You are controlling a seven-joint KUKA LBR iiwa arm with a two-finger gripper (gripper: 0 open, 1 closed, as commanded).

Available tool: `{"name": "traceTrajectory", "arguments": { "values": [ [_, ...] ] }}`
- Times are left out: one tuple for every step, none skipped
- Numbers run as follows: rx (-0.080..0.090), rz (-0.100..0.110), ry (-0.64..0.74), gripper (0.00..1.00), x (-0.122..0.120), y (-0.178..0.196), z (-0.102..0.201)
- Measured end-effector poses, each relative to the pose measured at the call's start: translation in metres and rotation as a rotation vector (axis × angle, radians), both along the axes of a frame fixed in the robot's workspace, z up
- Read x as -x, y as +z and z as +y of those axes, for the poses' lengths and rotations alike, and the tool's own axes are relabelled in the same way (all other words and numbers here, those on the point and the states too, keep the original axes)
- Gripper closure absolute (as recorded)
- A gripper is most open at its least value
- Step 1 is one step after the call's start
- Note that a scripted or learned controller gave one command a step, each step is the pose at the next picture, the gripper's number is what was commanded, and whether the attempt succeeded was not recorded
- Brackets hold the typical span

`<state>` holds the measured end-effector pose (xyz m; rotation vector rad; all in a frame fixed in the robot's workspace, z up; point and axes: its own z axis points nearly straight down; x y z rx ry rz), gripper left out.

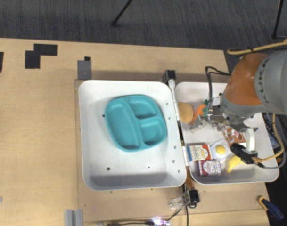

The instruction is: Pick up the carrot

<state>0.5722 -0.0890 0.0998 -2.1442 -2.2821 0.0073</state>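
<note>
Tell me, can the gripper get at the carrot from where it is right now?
Probably yes. The gripper hangs right beside the carrot in the right bin, and nothing lies on top of the carrot. The bread roll sits close on its far side and could crowd the grasp.

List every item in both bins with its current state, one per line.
Carrot: in the right bin, beside the bread roll, at the gripper.
Bread roll: resting by the bin's left wall.
Teal divided plate: flat in the left bin, compartments bare.
Two small cartons: lying side by side.
Fried egg: flat, yolk up.
Banana: lying near the front wall.
</note>
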Motion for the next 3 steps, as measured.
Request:
{"name": "traceTrajectory", "arguments": {
  "values": [
    [0.007,-0.014,-0.055,0.00,-0.050,-0.015,-0.042],
    [0.007,-0.022,-0.048,1.00,-0.053,-0.001,-0.040],
    [0.001,-0.016,-0.322,1.00,-0.004,0.087,0.046]
  ]
}}
